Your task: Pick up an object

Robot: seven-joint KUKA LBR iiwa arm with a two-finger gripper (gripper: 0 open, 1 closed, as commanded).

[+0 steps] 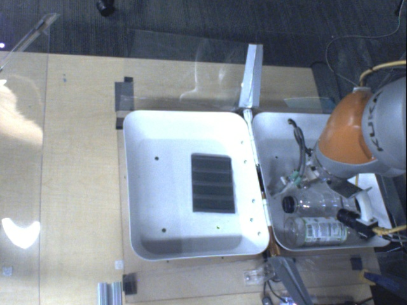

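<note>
Arm [365,129] hung over right bin [273,132], grip state can't be told, two clear bottles [316,230] laid along its front edge, dark grate [213,183] seen mid left bin [146,170].

My grey arm with its orange band [346,132] runs off the right edge and hides the far right of the shallow white right-hand bin [273,132]. My tool [307,178] is too small and cluttered to read. A clear plastic bottle [318,231] looks blurred.
</note>
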